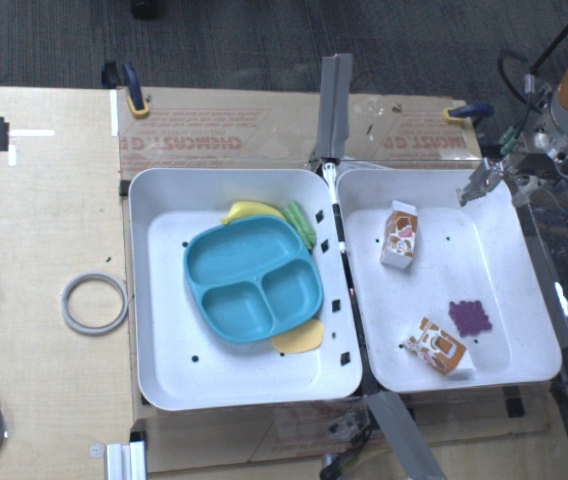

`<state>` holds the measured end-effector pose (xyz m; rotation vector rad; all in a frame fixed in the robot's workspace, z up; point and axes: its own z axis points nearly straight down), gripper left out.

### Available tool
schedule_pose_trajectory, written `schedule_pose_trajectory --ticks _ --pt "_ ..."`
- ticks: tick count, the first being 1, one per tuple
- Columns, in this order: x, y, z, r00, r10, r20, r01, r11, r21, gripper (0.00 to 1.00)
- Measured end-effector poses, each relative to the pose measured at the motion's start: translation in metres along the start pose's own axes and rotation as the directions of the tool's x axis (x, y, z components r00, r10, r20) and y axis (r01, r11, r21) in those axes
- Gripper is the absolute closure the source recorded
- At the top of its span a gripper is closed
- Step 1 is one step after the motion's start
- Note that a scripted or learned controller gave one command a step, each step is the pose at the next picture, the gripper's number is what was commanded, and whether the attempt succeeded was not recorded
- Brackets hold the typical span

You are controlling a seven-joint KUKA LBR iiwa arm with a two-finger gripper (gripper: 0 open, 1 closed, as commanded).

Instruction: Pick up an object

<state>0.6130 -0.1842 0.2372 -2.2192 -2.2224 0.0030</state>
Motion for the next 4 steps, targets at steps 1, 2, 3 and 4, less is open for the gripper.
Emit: schedule_pose_trajectory --ticks 1,2,3,4 --pt "0.048 0.045 0.027 0.894 0.448 0.001 -0.448 0.894 0.001 0.0" --pt "0.082 0.045 0.11 0.919 0.394 0.001 -0.394 0.919 0.002 0.0" --pt "0.082 0.046 0.109 0.919 0.393 0.0 -0.393 0.919 0.001 0.0" --pt "0.089 0.019 0.141 0.993 0.114 0.0 -0.114 0.993 0.001 0.0"
